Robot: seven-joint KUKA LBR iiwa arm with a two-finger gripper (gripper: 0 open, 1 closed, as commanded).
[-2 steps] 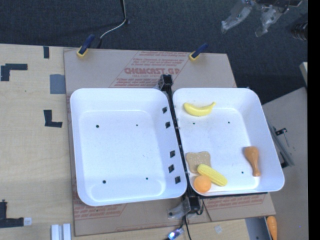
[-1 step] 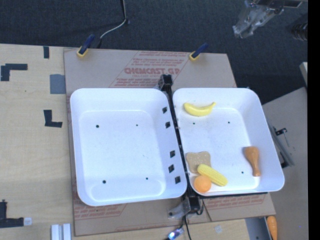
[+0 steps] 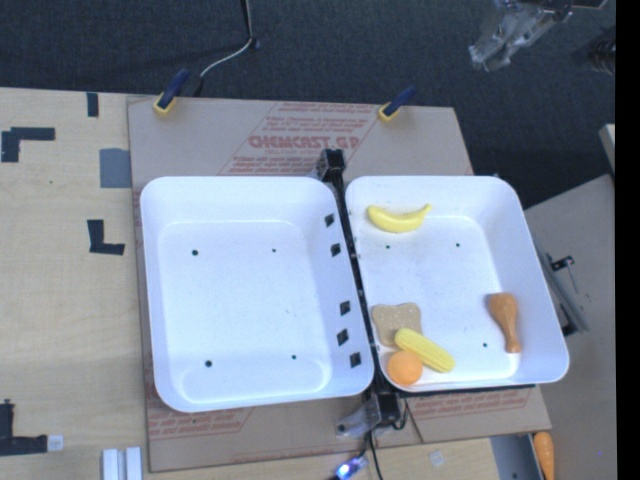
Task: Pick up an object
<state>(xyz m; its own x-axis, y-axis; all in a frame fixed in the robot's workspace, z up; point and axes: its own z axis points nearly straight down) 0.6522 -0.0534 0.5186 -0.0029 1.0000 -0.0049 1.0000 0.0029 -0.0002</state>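
Observation:
The right bin [image 3: 505,203] holds a yellow banana [image 3: 398,217] near its far left corner. Along its near side lie a tan slice of bread [image 3: 395,317], a yellow corn cob [image 3: 424,349] and an orange [image 3: 404,369], close together. A brown chicken drumstick [image 3: 505,319] lies by the right wall. My gripper [image 3: 497,40] hangs high beyond the far right corner of the bench, well away from both bins, blurred, with nothing visibly held.
The left bin [image 3: 160,203] sits beside the right one on a cardboard sheet [image 3: 300,138] held by two blue-yellow clamps [image 3: 172,90]. A black cable [image 3: 243,18] runs off the far edge. Black clips join the bins along the middle seam [image 3: 343,268].

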